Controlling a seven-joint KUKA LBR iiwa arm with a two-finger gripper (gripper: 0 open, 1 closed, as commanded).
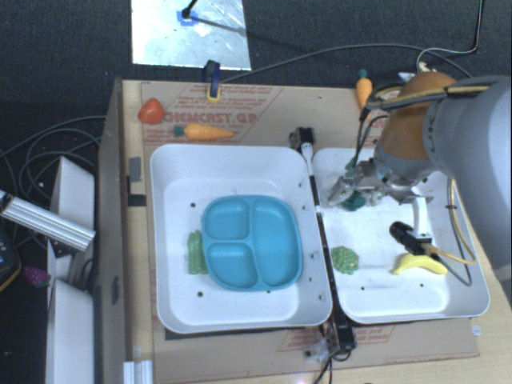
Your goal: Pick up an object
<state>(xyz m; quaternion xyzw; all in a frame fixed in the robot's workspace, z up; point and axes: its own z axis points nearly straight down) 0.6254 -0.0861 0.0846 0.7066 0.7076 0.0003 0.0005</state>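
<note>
Your gripper (350,192) is at the top-left corner of the right bin (464,294); you cannot tell how open it is or whether it holds anything. A teal piece (354,203) lies right at it, with a green ball (345,258) and a banana (418,266) near.

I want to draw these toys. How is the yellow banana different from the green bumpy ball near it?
The banana is yellow; the ball is green. The banana is long and curved; the ball is round. The banana looks smooth; the ball looks bumpy. Both lie on the floor of the right bin, apart from each other.
</note>
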